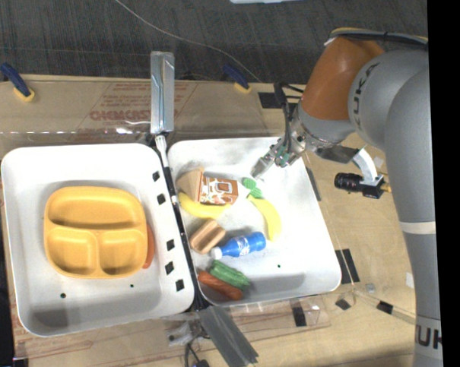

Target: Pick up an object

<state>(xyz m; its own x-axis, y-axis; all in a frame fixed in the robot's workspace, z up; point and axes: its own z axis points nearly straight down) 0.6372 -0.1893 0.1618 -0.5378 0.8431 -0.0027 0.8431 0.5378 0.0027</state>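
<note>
i see the gripper [269, 161] hanging over the upper right part of the right bin [312, 236], above bare white floor; whether it is open or closed i cannot tell, and nothing shows in it. the things to pick lie bunched against the bin's left side, likely where they slid: a small brown carton [216, 190] tilted on a curved yellow banana [268, 215], a bread roll [206, 235], a glossy blue bottle [242, 244] on its side, a green pepper [229, 274] over something orange. my guess: the banana sits nearest. the left bin [26, 226] holds a smooth yellow divided tray [95, 229], lying flat.
</note>
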